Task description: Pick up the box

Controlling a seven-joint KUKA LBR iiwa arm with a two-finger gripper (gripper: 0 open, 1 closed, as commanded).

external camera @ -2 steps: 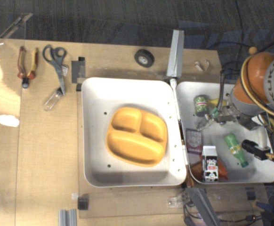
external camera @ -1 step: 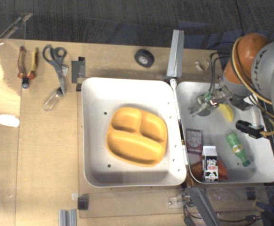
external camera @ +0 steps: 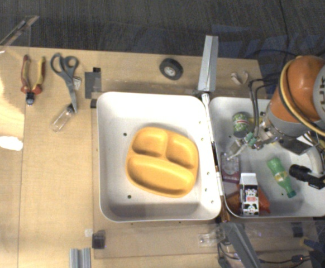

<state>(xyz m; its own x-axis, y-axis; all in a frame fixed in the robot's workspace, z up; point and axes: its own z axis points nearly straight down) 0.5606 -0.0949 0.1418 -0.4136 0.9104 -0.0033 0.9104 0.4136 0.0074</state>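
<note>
Box (external camera: pixel 249 194) lies flat on floor of right bin (external camera: pixel 313 208), at front edge, untouched. My gripper (external camera: pixel 242 145) hangs behind box, well apart, nearer can (external camera: pixel 241 121). I cannot tell claw opening; nothing visibly in it. Green bottle (external camera: pixel 280 176) just right of box. I judge: approach, grasp, lift all left.

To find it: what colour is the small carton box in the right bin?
The small carton box is white, with red and black print; camera view.

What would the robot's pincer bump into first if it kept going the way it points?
Probably the wall of the right bin. The pincer points left across it, past the box lying nearer the front. Depth is unclear from above, so it may meet the bin floor first.
</note>
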